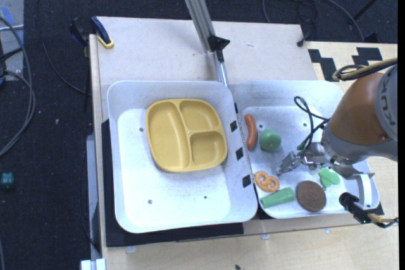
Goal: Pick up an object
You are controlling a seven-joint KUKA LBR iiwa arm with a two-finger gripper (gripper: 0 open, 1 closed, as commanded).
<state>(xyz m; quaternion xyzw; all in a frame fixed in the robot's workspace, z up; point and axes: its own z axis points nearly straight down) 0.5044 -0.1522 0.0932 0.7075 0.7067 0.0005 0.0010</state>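
Note:
The right bin (285,112) holds several toy foods: an orange sausage (251,131), a green ball (270,140), a pretzel (266,183), a green stick (278,198), a brown disc (311,195) and a small green piece (329,177). My gripper (289,164) reaches in from the right and hangs low over the bin's middle, between the green ball and the brown disc. Its dark fingers point left toward the pretzel, with nothing visibly held between them.
The left bin (133,199) carries a yellow divided plate (186,135). A metal pole (197,3) slants down to the seam between the bins. The orange band and wrist (361,117) cover the right bin's right side. Cables lie on the dark floor behind.

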